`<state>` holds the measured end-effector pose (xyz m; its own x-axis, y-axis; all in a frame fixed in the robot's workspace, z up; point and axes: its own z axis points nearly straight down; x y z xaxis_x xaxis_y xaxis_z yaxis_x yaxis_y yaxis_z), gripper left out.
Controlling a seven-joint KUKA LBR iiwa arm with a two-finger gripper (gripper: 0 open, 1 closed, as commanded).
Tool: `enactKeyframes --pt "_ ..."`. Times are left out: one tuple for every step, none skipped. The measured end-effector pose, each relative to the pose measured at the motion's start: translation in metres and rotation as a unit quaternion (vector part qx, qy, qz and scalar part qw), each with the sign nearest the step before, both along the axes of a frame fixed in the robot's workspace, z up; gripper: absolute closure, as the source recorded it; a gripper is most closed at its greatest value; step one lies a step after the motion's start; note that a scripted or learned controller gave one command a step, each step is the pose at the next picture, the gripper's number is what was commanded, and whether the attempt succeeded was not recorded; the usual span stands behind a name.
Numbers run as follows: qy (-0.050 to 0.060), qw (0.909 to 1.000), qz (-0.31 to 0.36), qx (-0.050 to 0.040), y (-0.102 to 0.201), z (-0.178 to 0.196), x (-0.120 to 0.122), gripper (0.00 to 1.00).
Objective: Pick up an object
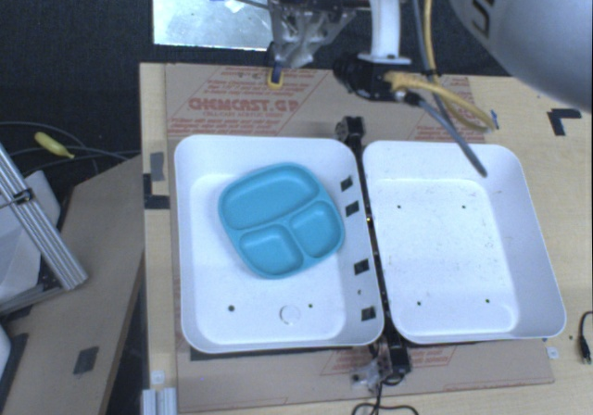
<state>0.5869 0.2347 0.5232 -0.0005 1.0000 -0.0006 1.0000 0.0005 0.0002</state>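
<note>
A light blue plate [278, 219] with three compartments lies flat in the left white bin [199, 311], a little above its middle. My gripper [289, 52] hangs high at the top of the camera view. It is above the cardboard behind the left bin and well away from the plate. A small yellow-and-blue bit [275, 78] shows just below its tip; I cannot tell what it is or whether it is held.
The right white bin [528, 302] sits beside the left one, with a row of black clips [357, 219] along the shared edge. Yellow and grey cables [445, 107] trail from the arm over the right bin's back rim. A metal frame [37, 228] stands at the far left.
</note>
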Motion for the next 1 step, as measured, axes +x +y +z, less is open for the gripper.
enactKeyframes --pt "0.002 1.0 -0.001 -0.0001 -0.0473 -0.0376 -0.0554 1.0"
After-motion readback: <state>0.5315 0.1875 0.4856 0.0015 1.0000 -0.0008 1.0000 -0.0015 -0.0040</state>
